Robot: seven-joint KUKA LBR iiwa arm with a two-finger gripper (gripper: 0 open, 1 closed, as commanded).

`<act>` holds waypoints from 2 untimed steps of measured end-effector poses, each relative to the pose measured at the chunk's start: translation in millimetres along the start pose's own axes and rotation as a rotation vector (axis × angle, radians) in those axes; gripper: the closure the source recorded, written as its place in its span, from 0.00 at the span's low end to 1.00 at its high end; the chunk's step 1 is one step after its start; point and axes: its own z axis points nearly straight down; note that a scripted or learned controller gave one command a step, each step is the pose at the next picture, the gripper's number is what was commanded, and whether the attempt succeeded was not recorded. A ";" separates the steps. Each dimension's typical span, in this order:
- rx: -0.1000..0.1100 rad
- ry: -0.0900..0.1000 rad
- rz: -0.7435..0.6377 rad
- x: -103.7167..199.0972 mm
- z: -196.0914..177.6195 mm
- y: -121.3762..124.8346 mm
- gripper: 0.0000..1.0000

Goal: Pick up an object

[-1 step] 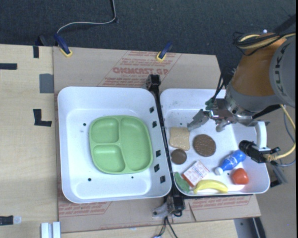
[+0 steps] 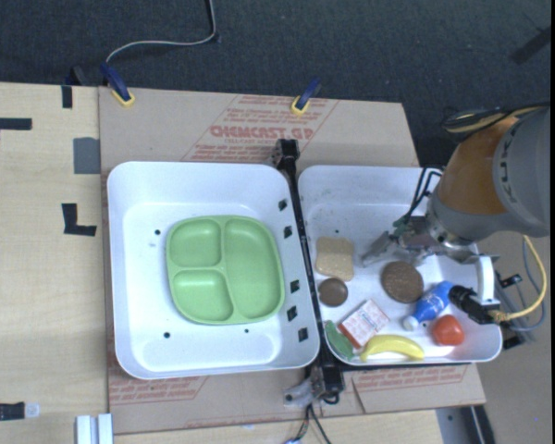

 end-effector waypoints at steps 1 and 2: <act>-0.002 0.000 0.000 -7.6 0.0 -46.6 0.00; -0.002 0.004 -0.002 -49.0 -0.1 -44.2 0.00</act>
